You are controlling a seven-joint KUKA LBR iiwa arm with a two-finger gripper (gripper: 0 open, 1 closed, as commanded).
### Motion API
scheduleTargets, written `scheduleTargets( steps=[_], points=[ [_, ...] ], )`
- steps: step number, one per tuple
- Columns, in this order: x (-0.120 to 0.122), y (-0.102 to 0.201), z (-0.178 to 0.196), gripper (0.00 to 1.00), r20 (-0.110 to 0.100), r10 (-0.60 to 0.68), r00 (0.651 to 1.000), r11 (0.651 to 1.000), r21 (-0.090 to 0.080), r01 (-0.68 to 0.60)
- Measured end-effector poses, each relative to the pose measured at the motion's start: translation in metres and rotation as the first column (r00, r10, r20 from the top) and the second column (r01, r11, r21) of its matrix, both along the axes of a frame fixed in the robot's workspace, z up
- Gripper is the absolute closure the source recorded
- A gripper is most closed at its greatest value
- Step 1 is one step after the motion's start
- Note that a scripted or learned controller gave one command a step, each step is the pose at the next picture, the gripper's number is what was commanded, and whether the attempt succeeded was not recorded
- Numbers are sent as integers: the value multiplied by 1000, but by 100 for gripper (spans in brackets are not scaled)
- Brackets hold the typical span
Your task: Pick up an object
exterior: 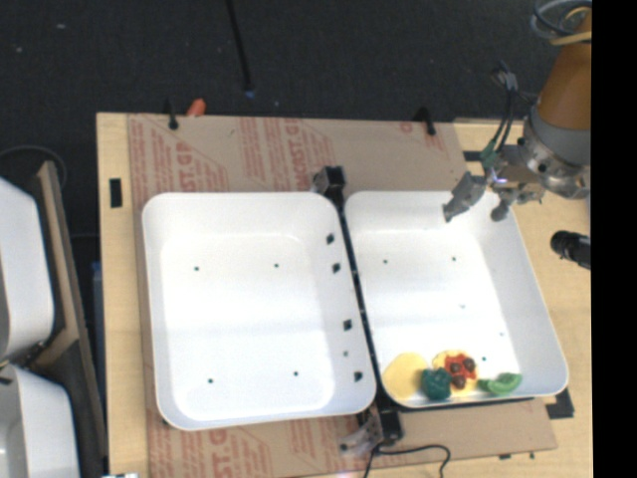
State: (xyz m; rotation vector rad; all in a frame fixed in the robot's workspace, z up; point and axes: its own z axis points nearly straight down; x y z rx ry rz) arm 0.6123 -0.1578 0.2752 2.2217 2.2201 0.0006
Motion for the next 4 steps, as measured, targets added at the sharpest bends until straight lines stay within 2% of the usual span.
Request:
scheduleTargets(
  steps=[1,2,3,4],
  points=[
    [-81,33,-80,0,-6,0,1000,1000,1,0],
    [-100,-6,-113,0,-3,-3,1000,1000,0,3],
    [-99,-5,-112,0,0,0,1000,1000,0,0],
    [-85,-55,49,0,10,45,999,999,-5,-45]
  ],
)
